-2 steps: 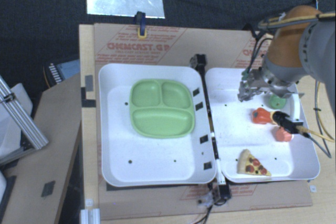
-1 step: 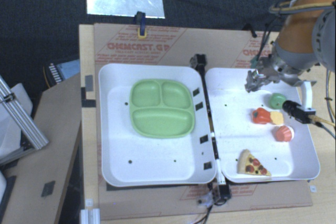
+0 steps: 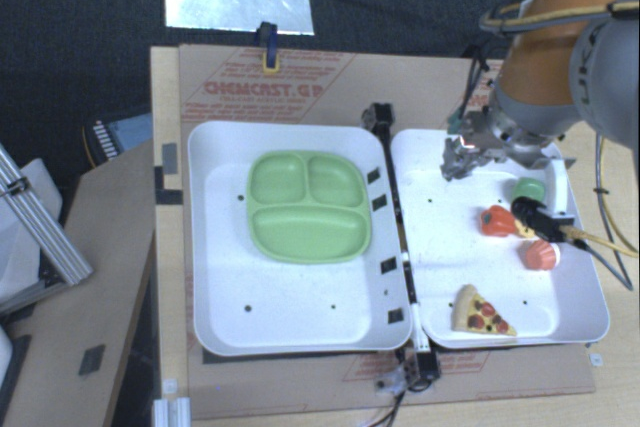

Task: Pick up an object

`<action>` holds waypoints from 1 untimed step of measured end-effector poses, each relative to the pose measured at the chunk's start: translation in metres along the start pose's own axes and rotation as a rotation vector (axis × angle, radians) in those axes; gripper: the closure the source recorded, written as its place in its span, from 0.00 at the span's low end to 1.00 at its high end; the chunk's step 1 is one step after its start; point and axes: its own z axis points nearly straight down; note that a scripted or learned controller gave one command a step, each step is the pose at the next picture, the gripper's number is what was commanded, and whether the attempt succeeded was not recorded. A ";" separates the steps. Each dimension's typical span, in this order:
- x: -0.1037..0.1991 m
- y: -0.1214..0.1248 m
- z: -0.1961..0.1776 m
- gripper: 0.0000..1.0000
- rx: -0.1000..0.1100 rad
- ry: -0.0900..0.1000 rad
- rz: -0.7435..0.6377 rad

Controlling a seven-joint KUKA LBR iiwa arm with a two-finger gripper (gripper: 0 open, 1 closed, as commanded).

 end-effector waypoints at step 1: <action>0.045 -0.002 -0.003 1.00 0.001 0.000 -0.001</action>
